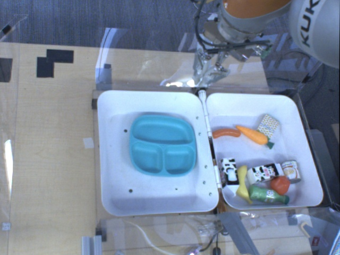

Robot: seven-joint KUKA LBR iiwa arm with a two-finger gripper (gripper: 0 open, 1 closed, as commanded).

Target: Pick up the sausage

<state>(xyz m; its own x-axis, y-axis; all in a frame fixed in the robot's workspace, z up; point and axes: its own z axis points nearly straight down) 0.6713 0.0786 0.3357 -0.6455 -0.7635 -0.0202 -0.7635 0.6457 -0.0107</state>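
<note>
Fingers (208,70) hung beyond bins' far edge, spread unclear; nothing held. Sausage (226,133) lay by right bin's (300,122) left wall, touching carrot (252,135).

Smooth, faintly glossy white plastic for both bins (154,203) – matt blue plastic for the divided tray (162,144). Slick orange-red sheen on the sausage (226,133), same toy-plastic look on the carrot (253,135). Pale wood-grain bench top (48,142), matt – bare shiny metal at the gripper (210,70)
</note>
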